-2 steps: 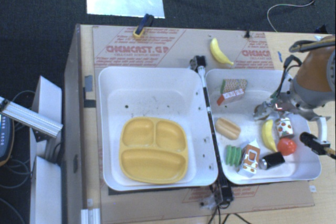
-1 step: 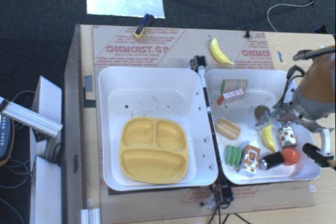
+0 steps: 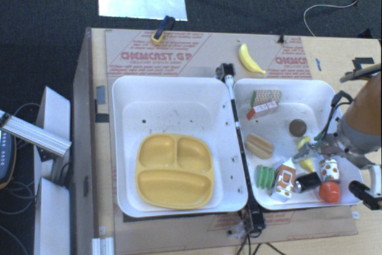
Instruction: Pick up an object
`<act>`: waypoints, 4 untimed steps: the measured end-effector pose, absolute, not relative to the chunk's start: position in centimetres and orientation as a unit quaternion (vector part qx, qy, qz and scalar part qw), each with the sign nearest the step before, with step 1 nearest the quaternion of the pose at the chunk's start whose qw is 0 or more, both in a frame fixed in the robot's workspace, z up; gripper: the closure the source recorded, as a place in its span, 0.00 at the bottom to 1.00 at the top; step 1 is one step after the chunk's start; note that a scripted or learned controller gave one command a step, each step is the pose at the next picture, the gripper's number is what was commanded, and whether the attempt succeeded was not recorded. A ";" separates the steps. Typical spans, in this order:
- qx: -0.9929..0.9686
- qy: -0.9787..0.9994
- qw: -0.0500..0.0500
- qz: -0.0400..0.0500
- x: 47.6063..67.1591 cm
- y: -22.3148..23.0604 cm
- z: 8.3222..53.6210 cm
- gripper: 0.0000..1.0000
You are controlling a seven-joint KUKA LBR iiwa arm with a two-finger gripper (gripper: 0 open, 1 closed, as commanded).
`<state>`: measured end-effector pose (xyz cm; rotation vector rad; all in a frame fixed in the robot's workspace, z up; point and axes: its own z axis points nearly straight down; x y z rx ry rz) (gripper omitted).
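Dark carpet surrounds the bench (image 3: 197, 48), whose top is a brown board printed in red, with a loose toy banana (image 3: 250, 60) lying on it near the upper centre of the frame.

From my one overhead camera, the arm (image 3: 363, 119) comes in at the right edge and its gripper (image 3: 319, 149) sits low over the lower right part of the right bin (image 3: 325, 89); I cannot tell how the tool is set, since clutter and wrist blur it. As I judge it, I should commit to one piece standing a little apart, and descend straight so neighbours are not nudged.

That bin holds the candidates: a brown ball (image 3: 298, 127), a hot dog (image 3: 259, 146), a green piece (image 3: 265, 177), a small carton (image 3: 285, 180), a red tomato (image 3: 329, 191) and a boxed item (image 3: 264, 102) at its upper left.

The left bin (image 3: 128, 92) holds a yellow divided tray (image 3: 175, 170).
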<state>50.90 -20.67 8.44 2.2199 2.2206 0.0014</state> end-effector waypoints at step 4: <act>0.706 0.709 0.002 0.001 59.1 -20.6 8.6 0.00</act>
